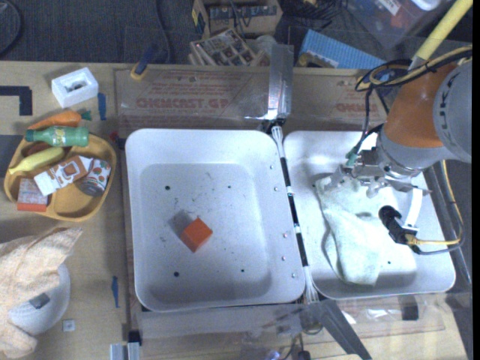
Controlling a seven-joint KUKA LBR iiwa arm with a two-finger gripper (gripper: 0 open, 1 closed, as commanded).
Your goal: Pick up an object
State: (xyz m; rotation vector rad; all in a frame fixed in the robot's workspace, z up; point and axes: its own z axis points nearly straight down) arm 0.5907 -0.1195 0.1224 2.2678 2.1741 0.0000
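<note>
Arm in from right, gripper [358, 177] low over right bin [439, 280], at top end of white cloth [349, 242] lying along that bin's left half. Jaws hidden under wrist, can't tell how they stand or if anything's held. Orange block [198, 234] sits alone in left bin [142, 201], well apart from gripper

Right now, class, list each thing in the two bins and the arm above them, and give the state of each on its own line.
Orange block: resting loose on the floor of the left bin, untouched.
White cloth: crumpled, lying in the right bin.
Gripper: low over the right bin, at the cloth's upper end.
Black cable: hanging from the wrist over the right bin.
</note>
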